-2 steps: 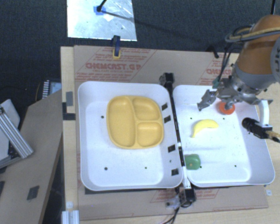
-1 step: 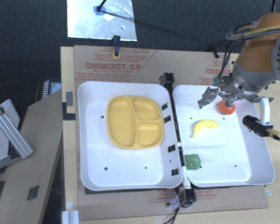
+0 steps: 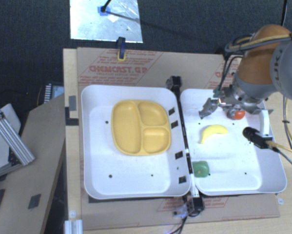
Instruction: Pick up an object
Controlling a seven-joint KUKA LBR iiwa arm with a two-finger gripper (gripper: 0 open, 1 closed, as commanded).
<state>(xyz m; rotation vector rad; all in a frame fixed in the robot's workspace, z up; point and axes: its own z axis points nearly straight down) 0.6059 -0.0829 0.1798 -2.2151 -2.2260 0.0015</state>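
Gripper of dull grey metal, over the far part of the right bin; whether its jaws stand open or closed cannot be told from this angle. Just beside it, on the arm's side, lies a small rounded red-orange object, glossy and partly hidden under the wrist. Near the gripper but apart from it, toward the viewer, lies the banana: smooth, yellow and crescent-shaped, flat on the bin floor. Its long axis runs from lower left to upper right in the view, and its arch bows toward the far side. A small rounded green object sits at the near left corner of the same bin, close against the dividing wall. The left bin holds a matt yellow plate, rounded-square, moulded into three compartments. Both bins are shallow, white and smooth-walled with rounded corners, and rest on a brown board printed in red lettering.
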